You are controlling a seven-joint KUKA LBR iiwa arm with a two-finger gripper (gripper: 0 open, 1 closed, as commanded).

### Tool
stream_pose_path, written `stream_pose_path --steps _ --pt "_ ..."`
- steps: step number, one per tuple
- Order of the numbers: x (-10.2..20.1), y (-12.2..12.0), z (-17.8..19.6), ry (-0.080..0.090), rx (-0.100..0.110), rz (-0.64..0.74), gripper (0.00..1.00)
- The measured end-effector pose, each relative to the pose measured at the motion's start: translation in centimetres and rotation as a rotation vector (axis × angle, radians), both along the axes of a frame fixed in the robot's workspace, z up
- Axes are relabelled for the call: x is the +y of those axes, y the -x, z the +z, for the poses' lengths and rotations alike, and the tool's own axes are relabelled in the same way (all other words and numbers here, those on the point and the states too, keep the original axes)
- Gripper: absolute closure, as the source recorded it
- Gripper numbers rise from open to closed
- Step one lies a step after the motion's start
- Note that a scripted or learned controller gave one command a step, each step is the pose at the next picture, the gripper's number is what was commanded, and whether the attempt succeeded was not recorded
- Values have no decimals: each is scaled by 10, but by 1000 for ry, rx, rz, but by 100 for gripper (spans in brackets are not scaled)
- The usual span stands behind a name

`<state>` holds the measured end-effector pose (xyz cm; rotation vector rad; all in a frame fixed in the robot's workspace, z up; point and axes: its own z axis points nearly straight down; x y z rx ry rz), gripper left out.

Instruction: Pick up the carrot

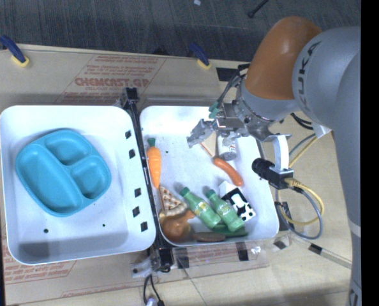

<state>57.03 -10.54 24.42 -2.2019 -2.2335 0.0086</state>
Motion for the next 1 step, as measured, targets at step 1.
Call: stream_pose_path --steps 1 --pt "7 -61 -100 3 9 -35 0"
